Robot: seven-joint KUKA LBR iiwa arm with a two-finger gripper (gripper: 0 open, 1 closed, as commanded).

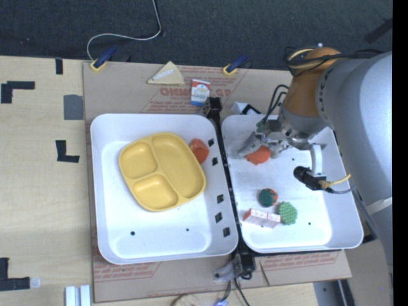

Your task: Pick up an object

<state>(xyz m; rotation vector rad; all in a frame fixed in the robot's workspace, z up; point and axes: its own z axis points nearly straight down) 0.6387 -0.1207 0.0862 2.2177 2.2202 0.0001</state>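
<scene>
My gripper [262, 144] is low in the far part of the right bin [338, 231], directly over a small orange-red object [258, 157] that lies on the bin floor and touches or sits just under the gripper's tip. Nearer the front of the same bin are a green-and-red ball [268, 197], a bumpy green object [287, 213] and a flat white-and-red packet [261, 217]. In the left bin [108, 234], a yellow divided plate [162, 171] lies with an orange object [200, 150] at its right edge.
The grey arm with its orange band [306, 85] covers the bench's right side. A black cable fitting [306, 178] hangs over the right bin. Behind the bins, a small red-and-white box [200, 93] and a tan wedge [167, 74] sit on the cardboard.
</scene>
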